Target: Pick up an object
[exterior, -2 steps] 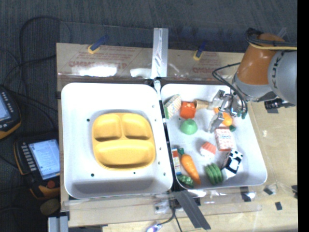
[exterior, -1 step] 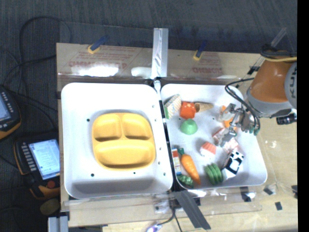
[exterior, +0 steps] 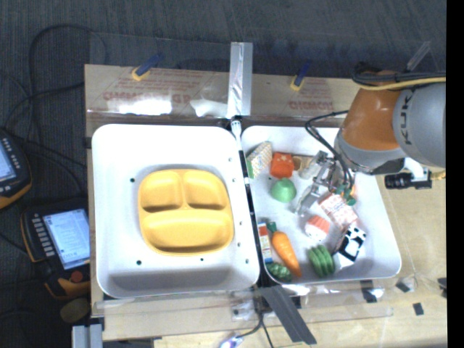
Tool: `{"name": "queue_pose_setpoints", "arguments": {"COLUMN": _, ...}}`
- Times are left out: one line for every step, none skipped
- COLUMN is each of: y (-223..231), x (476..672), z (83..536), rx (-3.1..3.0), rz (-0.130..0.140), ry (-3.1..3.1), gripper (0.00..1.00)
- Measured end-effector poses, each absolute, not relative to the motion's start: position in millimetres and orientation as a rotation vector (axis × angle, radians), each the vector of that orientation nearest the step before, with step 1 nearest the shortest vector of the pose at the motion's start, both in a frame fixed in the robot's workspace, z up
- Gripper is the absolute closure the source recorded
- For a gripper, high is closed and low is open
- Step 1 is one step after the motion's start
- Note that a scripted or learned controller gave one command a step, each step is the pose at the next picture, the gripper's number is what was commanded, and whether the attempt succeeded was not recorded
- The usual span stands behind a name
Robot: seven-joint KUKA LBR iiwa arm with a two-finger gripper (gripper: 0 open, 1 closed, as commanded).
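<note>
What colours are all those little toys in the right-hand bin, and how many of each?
Orange: 2, a carrot and a blocky piece
Green: 2, a ball and a ridged vegetable
Black and white: 1, a cow-patterned toy
Red and white: 1, a packet
Total: 6 clear ones; others too jumbled to tell.

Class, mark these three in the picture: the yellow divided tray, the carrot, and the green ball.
yellow divided tray (exterior: 185,232): camera view, on its front compartment.
carrot (exterior: 283,248): camera view, on its orange middle.
green ball (exterior: 283,190): camera view, on its centre.

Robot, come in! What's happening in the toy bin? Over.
Gripper low in right bin, holding nothing seen. Green ball just beside it. Toys crowd close.
</note>
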State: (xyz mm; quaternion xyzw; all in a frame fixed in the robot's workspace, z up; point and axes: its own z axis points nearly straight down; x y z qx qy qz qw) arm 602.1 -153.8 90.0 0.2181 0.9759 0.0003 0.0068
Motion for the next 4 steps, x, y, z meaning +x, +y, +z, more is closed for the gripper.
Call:
{"name": "queue_pose_setpoints", "arguments": {"y": -119, "x": 644.1, "z": 91, "rx": 0.751, "rz": -0.033, "ry": 3.082, "gripper": 0.0}}
{"name": "queue_pose_setpoints", "arguments": {"y": -119, "x": 600.1, "z": 90, "rx": 0.701, "rz": -0.005, "ry": 3.049, "gripper": 0.0}}
{"name": "queue_pose_setpoints", "arguments": {"y": -114, "x": 648.1, "z": 91, "rx": 0.882, "rz": -0.028, "ry": 3.047, "gripper": 0.0}}
{"name": "queue_pose_setpoints", "arguments": {"y": -156, "x": 586.3, "z": 90, "rx": 0.917, "rz": -0.003, "ry": 2.992, "gripper": 0.0}}
